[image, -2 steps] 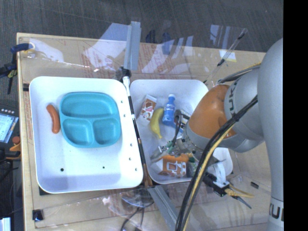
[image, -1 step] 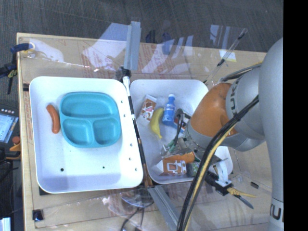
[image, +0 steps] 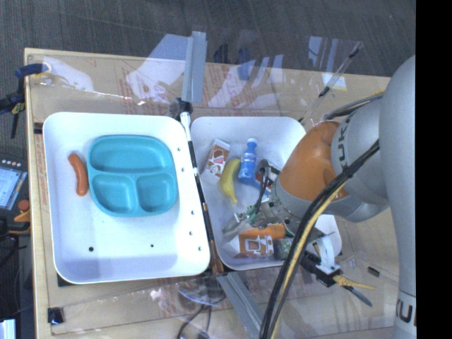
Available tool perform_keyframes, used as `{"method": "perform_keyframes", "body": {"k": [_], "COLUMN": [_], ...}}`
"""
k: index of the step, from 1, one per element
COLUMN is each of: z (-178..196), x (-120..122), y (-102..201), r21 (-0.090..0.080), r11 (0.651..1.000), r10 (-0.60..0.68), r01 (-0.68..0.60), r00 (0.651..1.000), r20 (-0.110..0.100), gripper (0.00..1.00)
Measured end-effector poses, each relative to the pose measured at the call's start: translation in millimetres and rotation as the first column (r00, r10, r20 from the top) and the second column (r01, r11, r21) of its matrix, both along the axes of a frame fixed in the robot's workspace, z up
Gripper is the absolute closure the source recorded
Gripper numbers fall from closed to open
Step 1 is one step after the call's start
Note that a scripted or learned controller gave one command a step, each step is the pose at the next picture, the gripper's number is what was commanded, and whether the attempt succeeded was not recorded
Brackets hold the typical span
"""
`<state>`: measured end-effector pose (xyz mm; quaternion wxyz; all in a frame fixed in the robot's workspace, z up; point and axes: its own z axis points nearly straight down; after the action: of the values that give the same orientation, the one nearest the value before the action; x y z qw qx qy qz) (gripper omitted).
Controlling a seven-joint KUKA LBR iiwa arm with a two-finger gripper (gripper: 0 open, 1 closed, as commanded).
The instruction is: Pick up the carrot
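A sausage (image: 78, 173) lies beside a teal divided tray (image: 133, 173) in the left bin (image: 106, 260), well clear of the work. In the right bin (image: 233, 129), a banana (image: 229, 180) and blue bottle (image: 248, 161) sit above the carrot (image: 268, 230), which lies low in the clutter. The gripper (image: 260, 209) hangs just over it, apparently positioned for a grasp; whether it has hold of anything cannot be told.
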<state>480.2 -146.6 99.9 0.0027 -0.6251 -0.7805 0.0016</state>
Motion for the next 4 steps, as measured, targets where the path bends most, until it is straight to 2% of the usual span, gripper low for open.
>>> {"method": "perform_keyframes", "body": {"k": [1, 2, 3, 4], "z": [30, -5, 16, -10], "x": [-5, 74, -4, 24], "y": [-64, -64, -64, -2], "r21": [0.001, -0.004, 0.002, 0.003], "r11": [0.997, 0.996, 0.994, 0.990], "r10": [0.075, 0.084, 0.113, 0.138], "r01": [-0.075, -0.084, -0.113, -0.138], "r00": [0.997, 0.996, 0.994, 0.990], "r20": [0.002, 0.012, 0.003, 0.000], "gripper": [0.00, 0.00, 0.00, 0.00]}}
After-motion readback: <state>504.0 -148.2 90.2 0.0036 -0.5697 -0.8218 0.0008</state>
